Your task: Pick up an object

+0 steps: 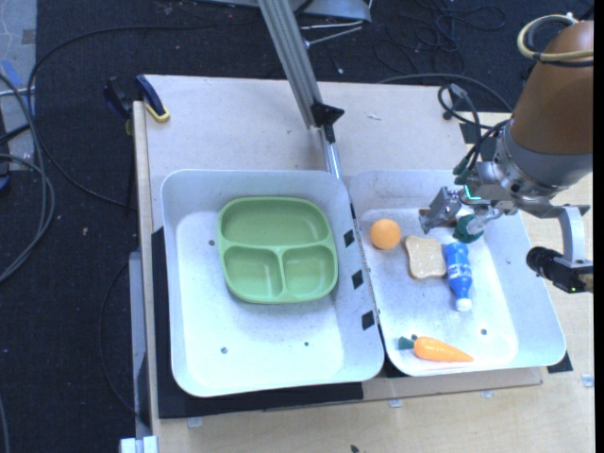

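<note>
Gripper (456,213) is hovering over the right bin (533,338), its opening impossible to judge from here, just above the blue bottle (457,270) lying beside the bread slice (426,257); approach step, likely needing a descent onto the bottle.

Grey arm (552,154), orange band, black cables.

Plate (278,249) in left bin (189,347); ball (384,234) left of bread (426,258).
</note>
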Controlling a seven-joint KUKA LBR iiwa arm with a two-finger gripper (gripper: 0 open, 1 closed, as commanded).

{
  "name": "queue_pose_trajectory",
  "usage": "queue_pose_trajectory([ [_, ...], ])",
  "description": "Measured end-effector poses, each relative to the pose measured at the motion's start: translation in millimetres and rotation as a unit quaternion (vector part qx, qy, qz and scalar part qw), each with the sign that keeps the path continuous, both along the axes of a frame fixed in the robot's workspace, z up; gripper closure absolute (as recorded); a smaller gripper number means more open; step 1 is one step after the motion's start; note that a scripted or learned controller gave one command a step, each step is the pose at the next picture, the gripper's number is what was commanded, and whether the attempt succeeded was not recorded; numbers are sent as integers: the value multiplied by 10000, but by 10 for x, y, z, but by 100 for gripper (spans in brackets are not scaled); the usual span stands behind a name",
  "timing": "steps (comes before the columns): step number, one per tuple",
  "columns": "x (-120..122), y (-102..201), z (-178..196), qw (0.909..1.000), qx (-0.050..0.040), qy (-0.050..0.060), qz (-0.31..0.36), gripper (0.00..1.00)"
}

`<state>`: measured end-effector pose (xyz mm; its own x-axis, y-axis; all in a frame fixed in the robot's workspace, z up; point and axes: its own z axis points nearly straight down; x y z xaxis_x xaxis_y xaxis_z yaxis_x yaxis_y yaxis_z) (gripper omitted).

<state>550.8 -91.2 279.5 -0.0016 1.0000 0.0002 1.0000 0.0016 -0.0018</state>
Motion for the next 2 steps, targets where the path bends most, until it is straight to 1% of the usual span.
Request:
queue_pose_trajectory([
  [1, 3, 0, 4, 10000, -1, -5, 1, 0],
  [2, -24, -2, -430, 10000, -1, 14, -10, 0],
])
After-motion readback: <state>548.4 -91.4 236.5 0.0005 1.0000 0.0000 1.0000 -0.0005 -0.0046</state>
